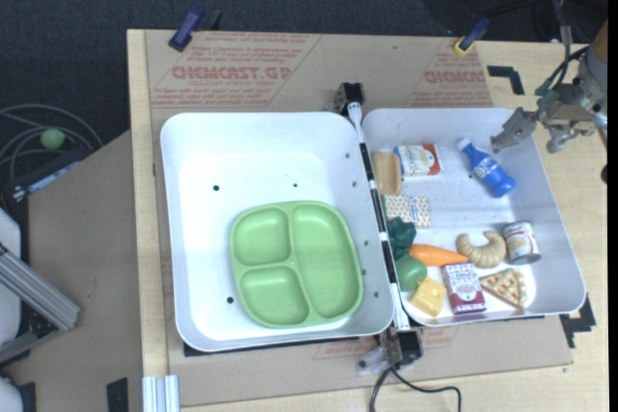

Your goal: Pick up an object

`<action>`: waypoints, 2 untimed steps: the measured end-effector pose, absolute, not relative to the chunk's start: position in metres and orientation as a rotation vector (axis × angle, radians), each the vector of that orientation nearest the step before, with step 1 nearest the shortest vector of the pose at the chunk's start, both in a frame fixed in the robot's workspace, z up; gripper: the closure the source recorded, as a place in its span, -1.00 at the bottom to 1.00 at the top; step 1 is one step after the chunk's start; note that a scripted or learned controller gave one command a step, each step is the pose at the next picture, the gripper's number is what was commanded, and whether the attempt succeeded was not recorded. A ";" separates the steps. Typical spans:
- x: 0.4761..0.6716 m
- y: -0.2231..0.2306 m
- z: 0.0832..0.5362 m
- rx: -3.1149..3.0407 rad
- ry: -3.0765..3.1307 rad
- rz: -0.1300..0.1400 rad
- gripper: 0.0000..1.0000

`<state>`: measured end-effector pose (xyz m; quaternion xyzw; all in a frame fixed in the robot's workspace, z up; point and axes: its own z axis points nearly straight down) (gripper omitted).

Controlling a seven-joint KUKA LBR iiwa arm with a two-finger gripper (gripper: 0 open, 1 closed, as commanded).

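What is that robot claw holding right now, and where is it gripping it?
Nothing. The gripper hangs open over the right bin's far corner, with no object between its fingers. The blue bottle lies nearby in the bin, apart from it.

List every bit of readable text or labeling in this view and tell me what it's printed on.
"CHEMCAST GP", red print on the brown board above the left bin.
The same red print, fainter, on the board above the right bin: too washed out to read.
Labels on the small carton, the red box, the can and the blue bottle: too small to read.
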<state>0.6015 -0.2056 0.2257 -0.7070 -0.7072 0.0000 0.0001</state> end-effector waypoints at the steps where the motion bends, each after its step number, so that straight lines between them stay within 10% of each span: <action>1: 0.654 -0.203 0.103 -2.218 -2.221 0.002 -1.00; 2: 0.657 -0.204 0.116 -2.222 -2.228 -0.002 1.00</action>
